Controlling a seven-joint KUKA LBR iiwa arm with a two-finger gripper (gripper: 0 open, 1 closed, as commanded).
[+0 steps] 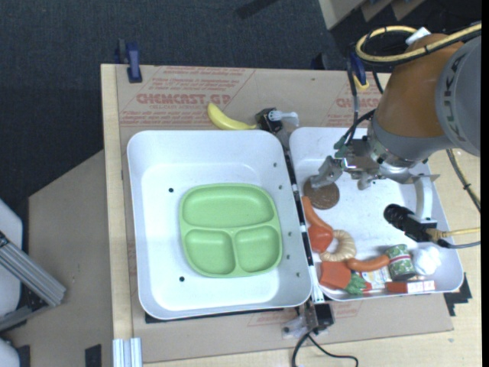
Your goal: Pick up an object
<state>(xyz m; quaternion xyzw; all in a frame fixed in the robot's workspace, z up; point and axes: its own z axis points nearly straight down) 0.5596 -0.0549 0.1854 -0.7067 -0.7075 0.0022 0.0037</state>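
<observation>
Station: one arm (416, 90) reaching in from the right over the right bin (363, 216) of two on the desk (176, 90).

Step in hand: approach to a grasp. The claw (325, 176) hangs low at the rear left of the right bin, directly above and at the near edge of a brown disc (327, 198) that lies flat on the bin floor beside the dividing wall. Nothing is seen held. Whether the claw is open or closed cannot be told from this angle (the wrist housing crowds the view).

Location of candidates: the brown disc is nearest. An orange-red piece (312, 228) lies just in front of it, touching or nearly so. Further forward is a tight cluster of a pale ring (341, 243), a sausage (372, 263) and a small can (398, 263). The left bin (153, 167) carries a green divided plate (229, 228). A banana (228, 119) lies on the desk behind that bin, outside both.

Assessment: no lift has been made. The disc is thin and flat, so the next move calls for a straight descent to the floor and a closure across its rim. A slip or a miss is likely on so low a profile. The bin wall to the left limits clearance.
</observation>
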